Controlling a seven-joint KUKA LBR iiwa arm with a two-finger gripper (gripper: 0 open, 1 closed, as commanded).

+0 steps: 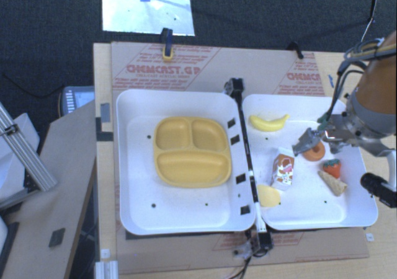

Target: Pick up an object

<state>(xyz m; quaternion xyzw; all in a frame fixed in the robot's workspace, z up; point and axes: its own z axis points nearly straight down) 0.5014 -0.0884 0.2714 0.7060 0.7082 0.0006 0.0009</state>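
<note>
My gripper (308,142) hangs over the right bin (356,209), in its upper right part. It sits right above the left edge of a round orange object (316,152) and partly covers it. To the left a small red and white carton (283,170) stands on the bin floor. A yellow banana (268,123) lies near the back wall. A carrot-like piece (333,175) with a red and green top lies to the right of the carton. A pale yellow slice (268,195) rests by the divider.
The left bin (133,209) holds a yellow compartment tray (191,150). A black divider (245,154) runs between the bins. The arm's grey and orange body (378,98) overhangs the right bin's far right side, and a black part (378,188) juts in below it.
</note>
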